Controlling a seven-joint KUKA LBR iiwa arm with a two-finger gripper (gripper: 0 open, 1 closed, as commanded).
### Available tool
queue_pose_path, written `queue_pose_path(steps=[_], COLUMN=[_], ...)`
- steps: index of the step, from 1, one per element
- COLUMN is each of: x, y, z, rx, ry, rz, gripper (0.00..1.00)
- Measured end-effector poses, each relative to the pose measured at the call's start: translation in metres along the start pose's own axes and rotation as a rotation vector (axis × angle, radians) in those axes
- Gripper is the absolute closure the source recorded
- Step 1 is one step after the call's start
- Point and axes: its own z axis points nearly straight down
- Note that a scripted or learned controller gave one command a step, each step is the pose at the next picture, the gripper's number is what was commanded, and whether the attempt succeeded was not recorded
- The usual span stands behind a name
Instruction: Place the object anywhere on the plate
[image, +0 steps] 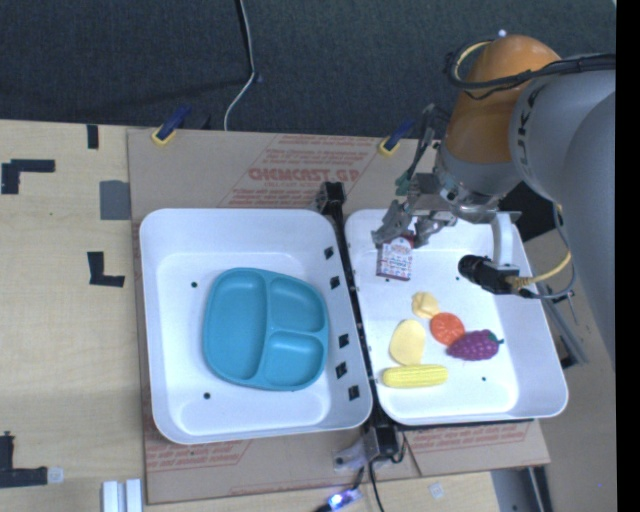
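- The bench carries a cardboard sheet, and on it two white bins sit side by side, touching along their inner edges, so a carry from one to the other is short
- The left bin holds only the blue divided plate, lying flat near its middle with its three compartments bare; I judge it is set there as an open, easy target
- The right bin holds the loose pieces, bunched toward its near half: a yellow corn cob, a pale yellow fruit, a small yellow piece, an orange-red tomato and purple grapes
- The small red-and-white packet hangs upright just under the jaws, at the right bin's far left part, seemingly lifted clear of the bin floor
- The gripper has its jaws closed on the packet's top edge, as far as this slanted view shows
- The arm reaches in from the right, its orange band above the wrist, which points down and leftward over the right bin, so the packet is not yet over the plate
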Motion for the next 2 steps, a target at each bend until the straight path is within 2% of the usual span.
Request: queue_pose_path(steps=[1,2], x=[0.044,0.102], y=[-0.004,-0.006], z=[0.005,0.012], rx=[0.0,0.0], ry=[0.0,0.001], rz=[0.0,-0.003], gripper=[1.0,1.0])
